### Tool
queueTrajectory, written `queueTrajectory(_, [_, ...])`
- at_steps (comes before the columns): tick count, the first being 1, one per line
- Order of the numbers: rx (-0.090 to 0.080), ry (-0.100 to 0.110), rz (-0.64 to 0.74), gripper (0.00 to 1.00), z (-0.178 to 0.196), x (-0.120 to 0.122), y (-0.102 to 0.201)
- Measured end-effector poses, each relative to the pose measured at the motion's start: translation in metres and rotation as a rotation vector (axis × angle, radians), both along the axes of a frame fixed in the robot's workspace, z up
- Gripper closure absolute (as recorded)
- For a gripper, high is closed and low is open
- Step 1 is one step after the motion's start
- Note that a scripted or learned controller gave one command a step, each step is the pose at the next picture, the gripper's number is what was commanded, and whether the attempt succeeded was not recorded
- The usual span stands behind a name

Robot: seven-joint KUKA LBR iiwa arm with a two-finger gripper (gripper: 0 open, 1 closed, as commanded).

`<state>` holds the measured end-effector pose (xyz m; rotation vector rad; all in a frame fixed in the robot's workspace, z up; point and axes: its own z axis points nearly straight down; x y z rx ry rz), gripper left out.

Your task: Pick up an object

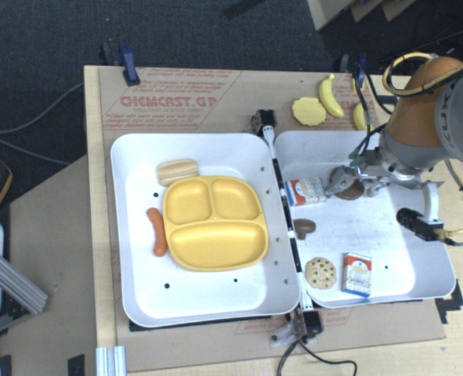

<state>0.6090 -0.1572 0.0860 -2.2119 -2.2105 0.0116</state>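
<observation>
While the gripper, its opening impossible to judge, hovers low in the right bin, a small carton lies just to its left.

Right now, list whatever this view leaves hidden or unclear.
- Gripper: its tip is a dark blur low in the right bin; whether it holds anything is unreadable.
- Small carton: print too small to read.
- Brown lump by the divider: too small to identify.
- Arm: cut off by the right edge.

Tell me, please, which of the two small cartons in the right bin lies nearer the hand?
The carton at the bin's left wall, beside the hand. The other carton lies at the front, right of the cookie.
</observation>
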Motion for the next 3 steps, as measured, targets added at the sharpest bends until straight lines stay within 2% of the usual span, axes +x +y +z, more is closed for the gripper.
queueTrajectory(1, [0.002,-0.017,-0.001,0.0,0.001,0.026,-0.062])
queueTrajectory(2, [-0.005,-0.02,0.005,0.0,0.002,0.026,-0.005])
queueTrajectory(3, [-0.002,-0.013,0.006,0.0,-0.001,0.009,0.067])
